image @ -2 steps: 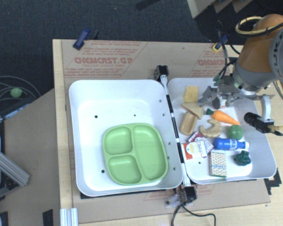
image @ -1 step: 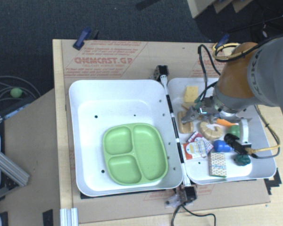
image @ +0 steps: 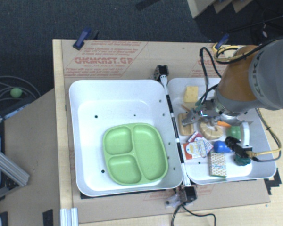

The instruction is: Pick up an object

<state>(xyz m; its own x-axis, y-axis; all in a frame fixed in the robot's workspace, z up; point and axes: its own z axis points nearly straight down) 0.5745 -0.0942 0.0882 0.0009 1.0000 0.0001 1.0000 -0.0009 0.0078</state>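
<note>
My gripper (image: pixel 201 114) hangs low in the right bin (image: pixel 263 172), at its upper left part, with the grey and orange arm (image: pixel 245 79) reaching in from the right. Right under and beside it lie a brown toast-like piece (image: pixel 185 122) and a round tan biscuit (image: pixel 211 131). A yellow cheese block (image: pixel 191 94) sits just beyond it. Nearer the front are a red and white packet (image: pixel 197 148), a blue object (image: pixel 221 147), a green object (image: pixel 234 132), a small patterned box (image: pixel 218 165) and a dark green piece (image: pixel 242 159). Nothing shows as held.
The left bin (image: pixel 85 126) holds a green divided plate (image: pixel 134 153). A black clip (image: pixel 161 71) joins the bins at the back. Cables (image: pixel 212 65) run along the arm and over the right bin's edge. The cardboard bench (image: pixel 108 55) surrounds both bins.
</note>
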